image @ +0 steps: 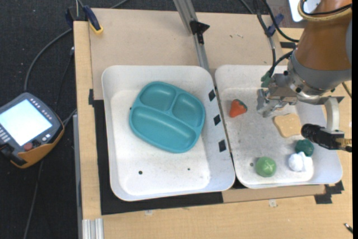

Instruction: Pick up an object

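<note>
- The arm (324, 36) is hanging over the right bin (246, 173), gripper (270, 104) low near its back edge.
- Can't tell how the jaws are sitting.
- Tan slab (288, 125) is lying at 4 o'clock, red piece (238, 108) at 9, closer.

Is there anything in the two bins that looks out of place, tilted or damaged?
Little stands out. The teal divided plate lies rotated at a slant in the left bin rather than square to its walls. In the right bin, the red piece, tan piece and green ball lie apart, seemingly undamaged.
</note>
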